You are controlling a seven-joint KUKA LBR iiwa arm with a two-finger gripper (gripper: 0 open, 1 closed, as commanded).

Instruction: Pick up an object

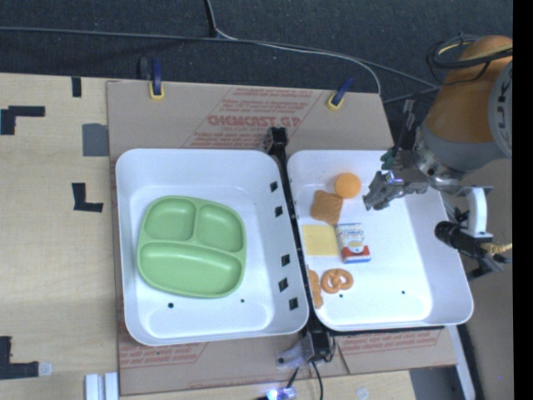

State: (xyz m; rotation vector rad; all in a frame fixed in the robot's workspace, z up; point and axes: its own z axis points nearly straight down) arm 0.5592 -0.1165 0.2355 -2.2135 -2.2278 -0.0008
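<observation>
My gripper (379, 194) hangs with nothing between its fingers – jaw gap I can't tell – just right of the small round orange ball (348, 184) in the right bin (433, 290). Looks light, smooth, prone to roll; grasp across its middle.

Right bin (433, 298): orange ball (348, 184), brown bread (327, 207), cheese slice (319, 241), small carton (353, 242), pretzel (336, 281). Gripper (379, 195) hovers beside ball. Left bin (133, 169): green divided plate (191, 247).

Glossy white plastic bins (200, 319), matt green plastic plate (191, 247), cardboard sheet (241, 115)
</observation>
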